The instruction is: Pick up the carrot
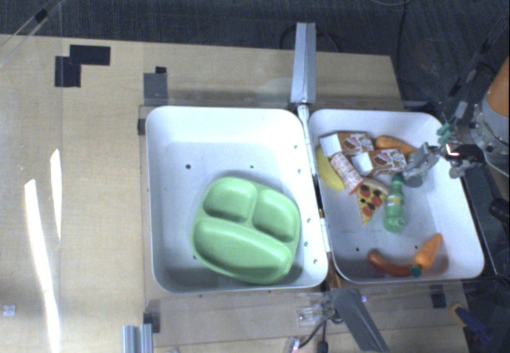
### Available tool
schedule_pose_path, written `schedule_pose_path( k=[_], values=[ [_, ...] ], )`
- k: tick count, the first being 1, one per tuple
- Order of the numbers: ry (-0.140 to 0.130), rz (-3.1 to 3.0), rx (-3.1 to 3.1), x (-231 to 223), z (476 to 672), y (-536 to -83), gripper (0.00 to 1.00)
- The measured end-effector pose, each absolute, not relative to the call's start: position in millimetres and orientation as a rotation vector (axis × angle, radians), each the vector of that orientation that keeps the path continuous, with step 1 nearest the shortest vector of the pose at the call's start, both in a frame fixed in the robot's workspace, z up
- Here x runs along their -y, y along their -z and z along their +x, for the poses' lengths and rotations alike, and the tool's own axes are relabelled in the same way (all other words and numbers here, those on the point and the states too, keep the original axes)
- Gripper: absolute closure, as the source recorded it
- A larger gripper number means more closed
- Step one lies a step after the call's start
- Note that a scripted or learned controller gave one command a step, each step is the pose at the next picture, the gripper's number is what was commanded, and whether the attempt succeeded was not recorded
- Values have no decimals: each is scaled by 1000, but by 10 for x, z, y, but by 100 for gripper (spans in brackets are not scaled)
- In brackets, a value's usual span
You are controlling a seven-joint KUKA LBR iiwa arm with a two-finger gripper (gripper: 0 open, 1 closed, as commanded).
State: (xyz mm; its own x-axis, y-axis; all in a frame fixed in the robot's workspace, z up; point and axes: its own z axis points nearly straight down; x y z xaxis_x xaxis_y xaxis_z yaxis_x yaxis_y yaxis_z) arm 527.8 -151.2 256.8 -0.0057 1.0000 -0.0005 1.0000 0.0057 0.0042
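Not yet picked — carrot [428, 251] lying untouched near the right bin's [475, 241] front right corner, beside a sausage [388, 263]. Jaws [417, 168] hovering toward the back, apart, gripping nothing — descent and grasp left.

We see a green divided plate [247, 229] in the left bin [171, 184], and a green bottle [394, 205], a pizza slice [369, 200] and a banana [328, 170] in the right bin [462, 216].

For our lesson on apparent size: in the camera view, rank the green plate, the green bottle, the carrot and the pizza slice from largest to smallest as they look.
1. green plate
2. green bottle
3. carrot and pizza slice: they look alike in size, so no ranking between them.
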Motion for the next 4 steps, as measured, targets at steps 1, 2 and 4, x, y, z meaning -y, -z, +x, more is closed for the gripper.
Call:
schedule_pose_path(
  k=[1, 2, 4],
  values=[
    [-3, 2281, -2156, 1701, 4876, -1632, 0],
    [-19, 2193, -2212, 2025, 4944, -1137, 0],
    [-5, 2082, -2345, 2049, 5308, -1982, 0]
  ],
)
